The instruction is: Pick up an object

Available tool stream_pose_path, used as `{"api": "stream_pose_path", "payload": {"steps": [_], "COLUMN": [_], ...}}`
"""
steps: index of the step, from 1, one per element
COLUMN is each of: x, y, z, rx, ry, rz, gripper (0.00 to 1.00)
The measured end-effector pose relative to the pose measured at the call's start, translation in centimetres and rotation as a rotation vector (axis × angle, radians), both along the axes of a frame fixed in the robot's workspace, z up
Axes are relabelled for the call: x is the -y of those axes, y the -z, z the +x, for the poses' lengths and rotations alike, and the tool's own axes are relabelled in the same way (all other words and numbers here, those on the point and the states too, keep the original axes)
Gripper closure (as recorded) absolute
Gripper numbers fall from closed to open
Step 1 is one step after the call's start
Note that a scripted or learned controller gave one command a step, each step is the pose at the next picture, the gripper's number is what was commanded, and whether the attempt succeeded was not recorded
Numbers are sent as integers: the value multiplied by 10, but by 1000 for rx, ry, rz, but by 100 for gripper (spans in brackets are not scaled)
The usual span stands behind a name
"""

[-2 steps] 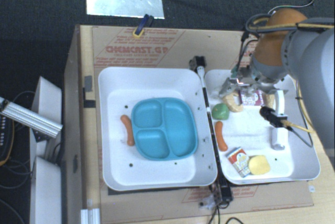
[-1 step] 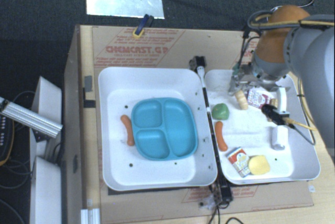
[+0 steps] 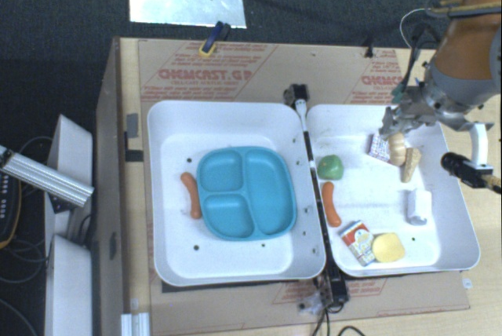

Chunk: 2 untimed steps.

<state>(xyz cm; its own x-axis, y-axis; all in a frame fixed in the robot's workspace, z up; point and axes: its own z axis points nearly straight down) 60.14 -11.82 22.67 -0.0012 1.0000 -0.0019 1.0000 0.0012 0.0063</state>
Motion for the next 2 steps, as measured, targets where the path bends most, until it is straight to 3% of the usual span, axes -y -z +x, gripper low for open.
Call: {"api": "stream_pose_path", "payload": {"steps": [1,2], "x": [-22,-77], "y": [-12,-19], "z": [-23,0], "rx": [-4,-4], "ry": [-3,-3], "rz": [2,3], "gripper": [100,100]}}
